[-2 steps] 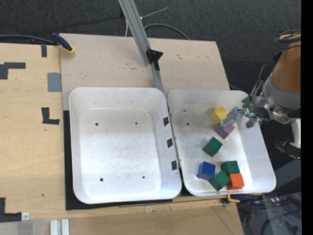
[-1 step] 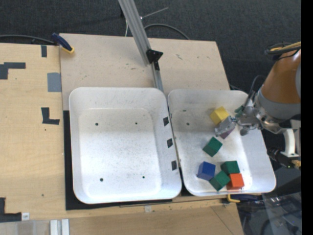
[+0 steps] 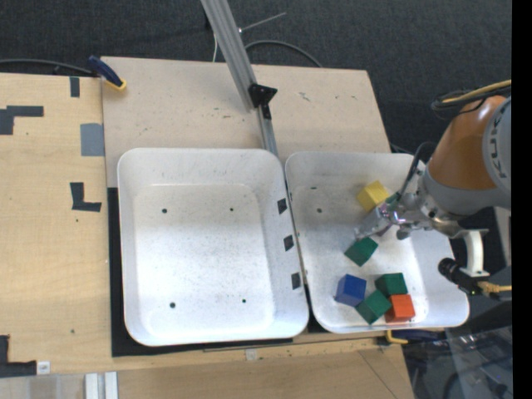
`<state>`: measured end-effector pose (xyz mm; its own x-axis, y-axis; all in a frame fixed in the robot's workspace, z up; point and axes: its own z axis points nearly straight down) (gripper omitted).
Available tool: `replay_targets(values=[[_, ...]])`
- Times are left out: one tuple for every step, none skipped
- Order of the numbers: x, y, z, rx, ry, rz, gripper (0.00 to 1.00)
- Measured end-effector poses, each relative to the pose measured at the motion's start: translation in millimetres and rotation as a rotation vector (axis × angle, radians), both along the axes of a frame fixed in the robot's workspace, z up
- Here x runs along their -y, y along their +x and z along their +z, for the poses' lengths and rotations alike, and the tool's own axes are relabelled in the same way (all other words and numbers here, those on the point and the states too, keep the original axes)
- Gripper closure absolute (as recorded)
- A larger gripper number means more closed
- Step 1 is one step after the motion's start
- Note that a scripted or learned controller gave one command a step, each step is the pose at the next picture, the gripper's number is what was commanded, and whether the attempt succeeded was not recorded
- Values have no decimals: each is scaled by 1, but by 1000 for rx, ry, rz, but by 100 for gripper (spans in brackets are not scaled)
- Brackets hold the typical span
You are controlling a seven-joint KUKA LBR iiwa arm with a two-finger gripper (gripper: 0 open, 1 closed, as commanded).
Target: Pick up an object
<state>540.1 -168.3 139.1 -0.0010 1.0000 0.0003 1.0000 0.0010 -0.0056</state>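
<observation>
The arm's two-finger gripper hangs low in the right white bin, reaching in from the right, with its tip down among the blocks. A small green cube lies just below and slightly left of the tip, so close that it seems to touch it, but it does not sit visibly between the fingers. How far the claw stands open cannot be told, as the metal parts at its end blur together.

A small yellow cube lies just above the tip, near it on the far side. Toward the near edge of the same bin lies a cluster: a blue cube, a second green cube touching it on the right, a darker green cube behind, and an orange-red cube at the right end. This cluster sits apart from the claw.

The green cube by the tip is turned cornerwise to the bin walls, like a diamond; being a cube, it has no clear long axis.

The left white bin stands beside the right one, rims touching.
</observation>
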Motion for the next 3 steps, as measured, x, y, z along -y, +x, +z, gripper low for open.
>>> replay_targets(values=[[-1, 1, -47, 7, 1, -1, 0], [-2, 0, -37, 4, 1, 1, 100], [0, -1, 25, 10, -2, 0, 100]])
